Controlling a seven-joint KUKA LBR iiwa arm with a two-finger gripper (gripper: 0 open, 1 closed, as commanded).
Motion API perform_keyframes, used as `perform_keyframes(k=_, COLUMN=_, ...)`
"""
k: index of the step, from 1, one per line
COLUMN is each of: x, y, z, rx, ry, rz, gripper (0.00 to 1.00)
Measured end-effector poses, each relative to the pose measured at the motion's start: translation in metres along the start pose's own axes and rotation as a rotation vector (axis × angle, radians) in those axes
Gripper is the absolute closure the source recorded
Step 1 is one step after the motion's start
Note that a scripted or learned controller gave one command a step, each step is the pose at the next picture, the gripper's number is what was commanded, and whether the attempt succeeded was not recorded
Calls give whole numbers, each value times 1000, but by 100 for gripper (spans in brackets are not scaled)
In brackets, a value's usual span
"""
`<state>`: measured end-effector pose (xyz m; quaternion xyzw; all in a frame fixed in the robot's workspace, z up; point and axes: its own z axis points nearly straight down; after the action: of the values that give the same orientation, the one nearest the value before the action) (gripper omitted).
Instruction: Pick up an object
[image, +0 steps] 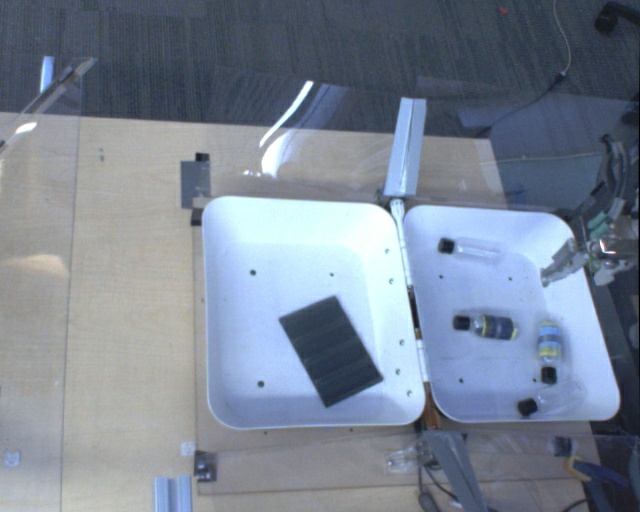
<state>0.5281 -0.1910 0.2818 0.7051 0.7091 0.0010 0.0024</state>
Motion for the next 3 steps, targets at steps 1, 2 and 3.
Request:
perform_keyframes(k=1, x=1, y=-26, z=177, rx=2, ry=2, rz=-75, gripper=0)
perform_keyframes(k=2, x=70, y=14, z=191, rx=-15, ry=0, rz=-123, gripper=0)
perform_keyframes(k=3, x=69, y=17, z=178, rx=-24, ry=-4, rz=-124, gripper=100)
